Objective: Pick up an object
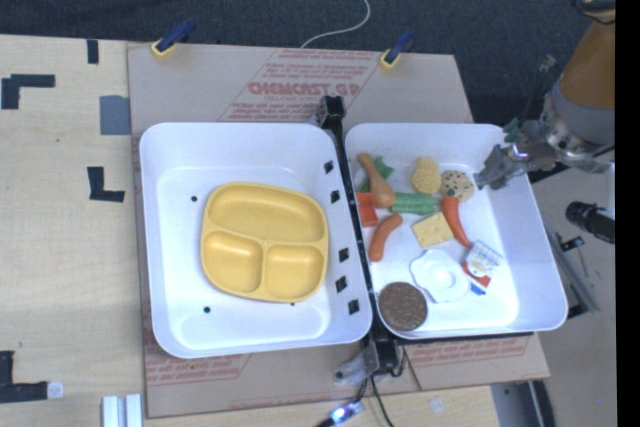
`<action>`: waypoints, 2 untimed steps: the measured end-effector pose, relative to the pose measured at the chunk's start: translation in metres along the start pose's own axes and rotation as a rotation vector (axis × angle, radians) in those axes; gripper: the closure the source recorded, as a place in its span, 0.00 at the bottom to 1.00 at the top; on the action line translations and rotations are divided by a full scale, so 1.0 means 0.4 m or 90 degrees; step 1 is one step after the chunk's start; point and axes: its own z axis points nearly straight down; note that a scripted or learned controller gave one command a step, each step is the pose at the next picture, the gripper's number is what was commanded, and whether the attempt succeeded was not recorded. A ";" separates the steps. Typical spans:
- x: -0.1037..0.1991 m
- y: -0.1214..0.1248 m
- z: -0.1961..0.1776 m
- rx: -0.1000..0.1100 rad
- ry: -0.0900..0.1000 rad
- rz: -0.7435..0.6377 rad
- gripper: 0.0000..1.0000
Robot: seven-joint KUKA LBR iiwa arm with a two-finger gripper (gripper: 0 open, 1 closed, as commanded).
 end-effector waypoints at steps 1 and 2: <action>0.128 -0.014 0.024 0.004 0.002 -0.002 1.00; 0.259 -0.013 0.005 0.004 0.002 -0.003 1.00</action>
